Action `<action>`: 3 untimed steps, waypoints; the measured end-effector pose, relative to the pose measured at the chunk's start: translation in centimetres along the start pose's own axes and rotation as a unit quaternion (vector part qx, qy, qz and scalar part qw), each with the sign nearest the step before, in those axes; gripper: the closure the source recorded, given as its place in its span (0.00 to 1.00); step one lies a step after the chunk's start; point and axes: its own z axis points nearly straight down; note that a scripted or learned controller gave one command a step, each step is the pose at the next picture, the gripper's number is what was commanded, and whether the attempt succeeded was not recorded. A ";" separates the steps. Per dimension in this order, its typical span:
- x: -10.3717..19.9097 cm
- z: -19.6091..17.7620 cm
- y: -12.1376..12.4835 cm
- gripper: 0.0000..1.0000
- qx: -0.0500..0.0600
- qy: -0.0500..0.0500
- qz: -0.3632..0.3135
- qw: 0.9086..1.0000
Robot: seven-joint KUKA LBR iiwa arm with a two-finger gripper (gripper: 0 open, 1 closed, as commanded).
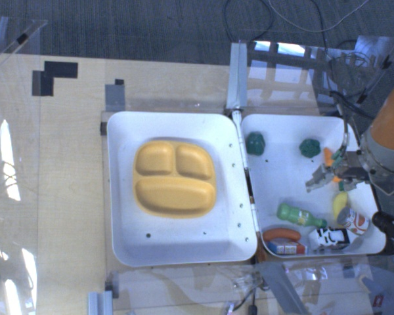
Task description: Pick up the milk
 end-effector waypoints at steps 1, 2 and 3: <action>3.1 1.8 4.2 0.00 -0.001 0.000 0.047 0.999; 3.5 12.9 -0.9 0.00 -0.005 0.000 -0.062 0.998; 5.0 -3.7 0.4 0.00 -0.003 -0.001 -0.084 0.996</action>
